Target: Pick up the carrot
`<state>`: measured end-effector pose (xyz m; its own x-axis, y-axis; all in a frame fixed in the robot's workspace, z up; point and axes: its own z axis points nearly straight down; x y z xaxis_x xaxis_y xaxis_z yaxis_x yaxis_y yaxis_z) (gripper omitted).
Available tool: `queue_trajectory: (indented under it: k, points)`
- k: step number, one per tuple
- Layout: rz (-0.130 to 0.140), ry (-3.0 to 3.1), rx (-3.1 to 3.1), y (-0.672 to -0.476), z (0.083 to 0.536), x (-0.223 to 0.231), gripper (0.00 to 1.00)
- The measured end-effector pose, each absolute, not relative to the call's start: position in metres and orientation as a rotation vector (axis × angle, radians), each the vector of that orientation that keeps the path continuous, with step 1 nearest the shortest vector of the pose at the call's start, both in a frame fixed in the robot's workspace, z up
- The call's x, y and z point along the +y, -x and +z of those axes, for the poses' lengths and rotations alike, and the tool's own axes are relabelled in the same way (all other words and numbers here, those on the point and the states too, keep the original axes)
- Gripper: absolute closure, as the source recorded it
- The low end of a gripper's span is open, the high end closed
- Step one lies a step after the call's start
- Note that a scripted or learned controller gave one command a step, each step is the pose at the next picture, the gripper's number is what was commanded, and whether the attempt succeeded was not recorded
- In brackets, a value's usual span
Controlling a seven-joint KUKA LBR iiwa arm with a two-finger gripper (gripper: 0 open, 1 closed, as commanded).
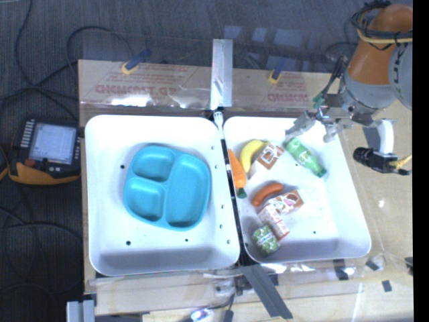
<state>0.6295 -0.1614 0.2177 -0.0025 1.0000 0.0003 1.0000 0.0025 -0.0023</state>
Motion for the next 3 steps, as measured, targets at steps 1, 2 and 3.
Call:
queue_trajectory:
  k: [1,2,3]
  points:
    - [-0.026,2.231,-2.243,-0.623,0.119,-0.129,0.0]
    - [-0.061,2.318,-2.199,-0.577,0.111,-0.103,0.0]
    - [-0.082,2.309,-2.205,-0.582,0.127,-0.097,1.0]
